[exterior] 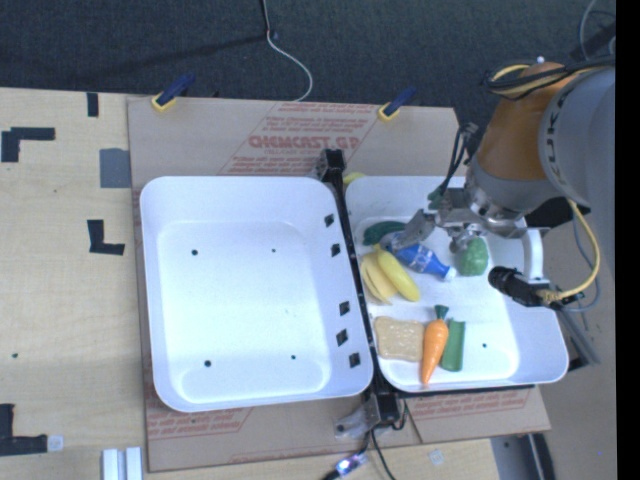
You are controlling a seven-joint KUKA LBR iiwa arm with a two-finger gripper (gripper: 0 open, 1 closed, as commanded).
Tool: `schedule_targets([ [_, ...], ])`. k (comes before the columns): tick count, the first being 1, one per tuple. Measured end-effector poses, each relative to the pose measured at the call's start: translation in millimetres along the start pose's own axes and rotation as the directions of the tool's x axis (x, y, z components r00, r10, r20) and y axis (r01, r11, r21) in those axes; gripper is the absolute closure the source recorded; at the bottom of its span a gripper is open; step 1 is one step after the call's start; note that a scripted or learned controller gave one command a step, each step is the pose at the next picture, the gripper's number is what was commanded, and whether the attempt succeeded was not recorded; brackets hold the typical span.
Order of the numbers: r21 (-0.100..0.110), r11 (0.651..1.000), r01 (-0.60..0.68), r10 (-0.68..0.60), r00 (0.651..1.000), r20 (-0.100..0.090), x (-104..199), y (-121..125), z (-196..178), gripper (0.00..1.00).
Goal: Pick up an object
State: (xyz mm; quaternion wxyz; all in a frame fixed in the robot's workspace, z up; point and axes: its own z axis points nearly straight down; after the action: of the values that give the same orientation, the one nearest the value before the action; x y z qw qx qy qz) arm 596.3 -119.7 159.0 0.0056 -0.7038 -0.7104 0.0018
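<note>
Two bins [160, 208] sitting side by side on the tabletop [60, 298], with every loose item lying in the right one. Arm [520, 138] reaching in from the right and hanging over that bin's far half. Hand [445, 223] hovering low above the clutter, just right of a dark green piece [380, 233] and just over a blue wrapper [425, 263]; cannot tell whether released or clenched, since the wrist is hiding that part. Nothing visibly being carried, so counting the pick as not yet done.

Lying within reach: bananas [390, 276] against the divider on the left side of the bin, a round green item [472, 256] just right of the hand, a tan slab [400, 338] nearer, a carrot [433, 346] leaning beside it and touching a green block [455, 346] on its right.

Judging progress as early to middling: approaching done, gripping and lifting both left. Guessing at the blue wrapper or the round green item as the target, both sitting closest under the hand, though not possible to say which. Crowding looking like the main risk, with neighbours touching and likely to be nudged.
</note>
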Motion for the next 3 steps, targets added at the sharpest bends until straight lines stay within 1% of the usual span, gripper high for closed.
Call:
schedule_targets([
  [1, -0.009, 1.0, -0.007, 0.007, 1.0, 0.005, -7.7, 19.9, 78.7, 0.0],
  [2, -0.009, 1.0, -0.008, 0.009, 1.0, 0.006, -1.6, -20.1, 74.4, 0.0],
  [3, -0.015, 1.0, -0.007, 0.008, 1.0, 0.006, -1.2, -17.0, 62.6, 1.0],
])
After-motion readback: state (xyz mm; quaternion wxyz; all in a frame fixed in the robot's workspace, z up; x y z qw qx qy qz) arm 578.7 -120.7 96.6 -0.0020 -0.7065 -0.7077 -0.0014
